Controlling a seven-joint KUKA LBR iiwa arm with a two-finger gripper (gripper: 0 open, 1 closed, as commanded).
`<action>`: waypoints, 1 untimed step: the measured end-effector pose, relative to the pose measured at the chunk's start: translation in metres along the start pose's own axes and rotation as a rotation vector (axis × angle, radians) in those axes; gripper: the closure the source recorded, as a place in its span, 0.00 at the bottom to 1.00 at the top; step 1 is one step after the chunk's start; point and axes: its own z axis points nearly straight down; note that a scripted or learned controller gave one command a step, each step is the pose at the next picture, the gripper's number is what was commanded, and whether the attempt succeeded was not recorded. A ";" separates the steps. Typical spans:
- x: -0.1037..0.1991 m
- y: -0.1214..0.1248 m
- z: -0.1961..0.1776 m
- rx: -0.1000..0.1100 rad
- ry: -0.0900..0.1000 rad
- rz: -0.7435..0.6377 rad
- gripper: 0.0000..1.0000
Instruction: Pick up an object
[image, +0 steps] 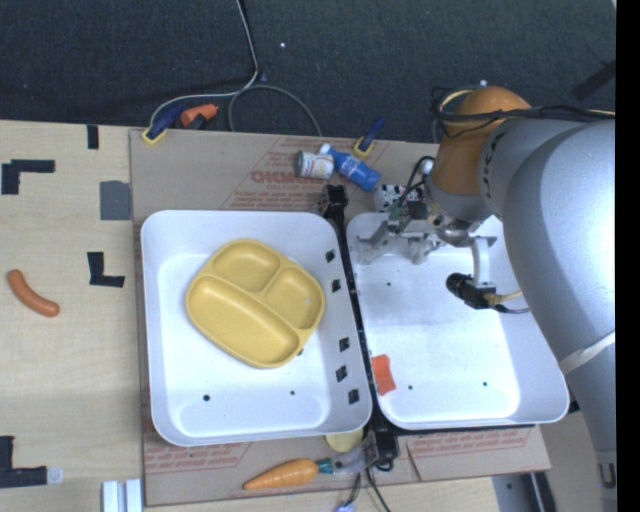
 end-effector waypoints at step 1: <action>-0.050 -0.002 -0.010 0.002 -0.002 0.004 0.00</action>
